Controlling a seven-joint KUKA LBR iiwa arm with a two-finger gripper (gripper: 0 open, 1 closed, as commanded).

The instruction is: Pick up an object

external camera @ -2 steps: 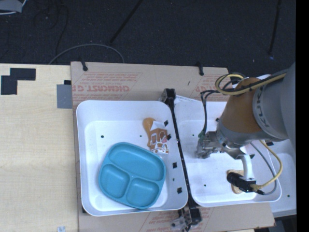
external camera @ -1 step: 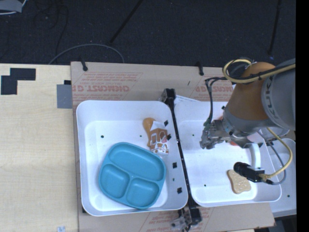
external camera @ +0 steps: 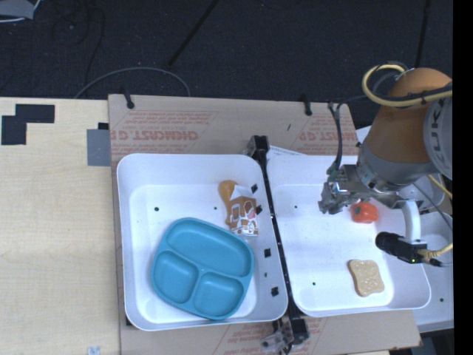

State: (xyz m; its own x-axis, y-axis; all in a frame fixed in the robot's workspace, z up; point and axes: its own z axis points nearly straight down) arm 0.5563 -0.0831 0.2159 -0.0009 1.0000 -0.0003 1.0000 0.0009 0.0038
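Note:
My gripper (external camera: 336, 197) hangs over the right bin (external camera: 310, 287), in its upper right part, under the grey and orange arm. A small red-orange tomato-like object (external camera: 364, 212) lies just to the right of the gripper, close to it but not between the fingers. A slice of toast (external camera: 366, 277) rests near the right bin's front right corner. In the left bin (external camera: 137, 191) lie a blue divided plate (external camera: 202, 268) and a small brown and white packet (external camera: 241, 211) by the divider.
A black divider rail (external camera: 270, 235) runs between the two bins. A black cable and connector (external camera: 399, 246) hang from the arm over the right bin's right edge. Cardboard lies under the bins, with a wooden bench top to the left.

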